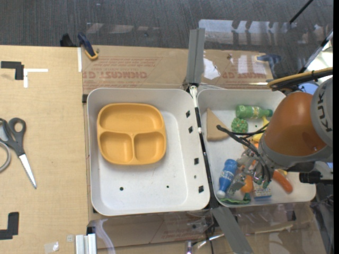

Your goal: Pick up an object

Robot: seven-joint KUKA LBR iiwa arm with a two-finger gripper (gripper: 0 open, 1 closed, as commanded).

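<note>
Right bin: a cluster of small objects sits in its near half. I see a blue bottle lying tilted at the cluster's left, an orange carrot-shaped piece at its right, and a small blue-and-white packet against the near wall. Farther back lie a green bottle on its side, a bumpy green toy just beside it, and a tan wedge near the bin's left wall.

The gripper is down among the near cluster, just right of the blue bottle and left of the carrot piece. Cables and clutter mask the tips, so I cannot tell how the gripper is set or whether anything is caught in it. The arm's orange band covers the bin's right side.

Left bin: holds a yellow three-compartment plate, lying flat toward the far left corner.

Bench: light wood surface left of the bins, with grey-handled scissors lying on it and black tape marks. Cardboard lies behind the bins; a dark floor lies beyond.
</note>
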